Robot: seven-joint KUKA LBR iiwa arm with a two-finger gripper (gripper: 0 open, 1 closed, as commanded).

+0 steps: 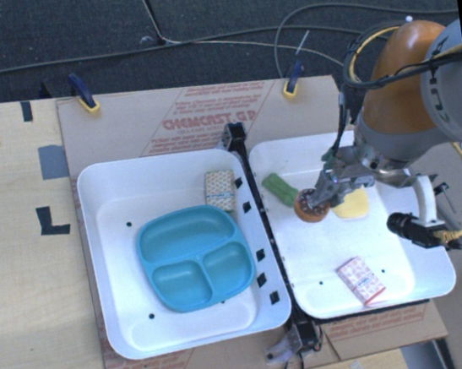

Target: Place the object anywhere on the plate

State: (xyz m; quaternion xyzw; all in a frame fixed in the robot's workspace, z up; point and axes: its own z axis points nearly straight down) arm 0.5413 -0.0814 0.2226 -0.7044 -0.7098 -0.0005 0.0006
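A blue three-compartment plate [195,257] lies in the left bin [102,206]. In the right bin [415,277], my gripper [317,199] is low over a small round brown object [310,210], its tips right at that object's top. A green block [280,189] lies just left of the gripper, and a yellow piece [353,205] lies just to its right, partly under the wrist. A pink patterned packet [360,280] rests near the right bin's front.
A small patterned box [220,189] stands in the left bin just behind the plate. The black divider [258,218] runs between the two bins. Cables loop behind the arm at the upper right.
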